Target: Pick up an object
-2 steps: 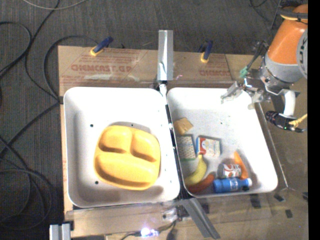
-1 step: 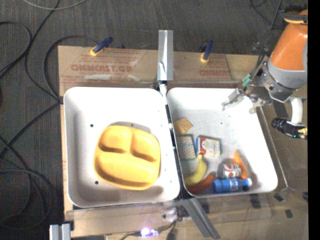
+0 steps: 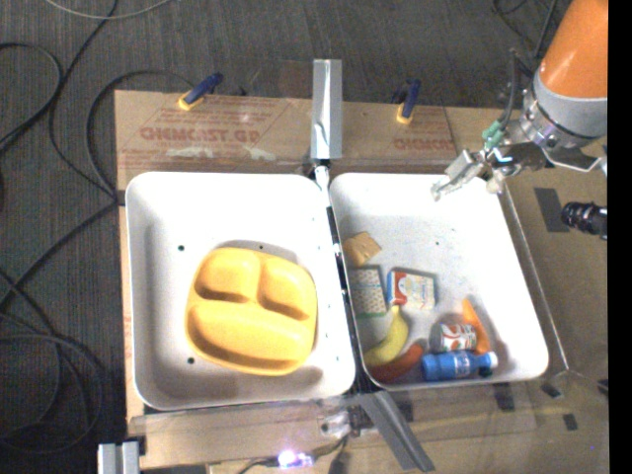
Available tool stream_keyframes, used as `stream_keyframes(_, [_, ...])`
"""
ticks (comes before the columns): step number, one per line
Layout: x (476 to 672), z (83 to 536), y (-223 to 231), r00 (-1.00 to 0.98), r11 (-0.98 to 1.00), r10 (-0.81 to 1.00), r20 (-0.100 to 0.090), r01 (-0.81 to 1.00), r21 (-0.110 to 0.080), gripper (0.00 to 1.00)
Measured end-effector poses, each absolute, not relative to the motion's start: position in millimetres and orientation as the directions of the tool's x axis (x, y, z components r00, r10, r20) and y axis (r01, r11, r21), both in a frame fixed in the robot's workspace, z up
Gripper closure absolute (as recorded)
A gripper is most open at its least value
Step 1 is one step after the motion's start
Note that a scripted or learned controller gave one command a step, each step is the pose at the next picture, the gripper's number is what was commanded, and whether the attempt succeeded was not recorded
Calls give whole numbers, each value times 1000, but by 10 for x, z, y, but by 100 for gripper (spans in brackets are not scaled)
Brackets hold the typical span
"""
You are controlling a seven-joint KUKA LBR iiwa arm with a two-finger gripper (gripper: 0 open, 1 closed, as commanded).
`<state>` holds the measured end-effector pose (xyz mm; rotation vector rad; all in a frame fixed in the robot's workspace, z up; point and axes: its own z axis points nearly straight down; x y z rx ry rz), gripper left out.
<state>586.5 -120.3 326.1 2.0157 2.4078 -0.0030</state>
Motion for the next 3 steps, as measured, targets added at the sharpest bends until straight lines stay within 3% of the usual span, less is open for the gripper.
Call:
stream_keyframes(1, [5754, 4345, -1138, -114, 114, 993, -2, 993, 1, 0])
stream_keyframes(2, [5475, 3296, -1688, -135, 135, 991, -2, 991, -2, 0])
stream_keyframes(3, [5631, 4344, -1940, -246, 246, 969, -2, 969, 1, 0])
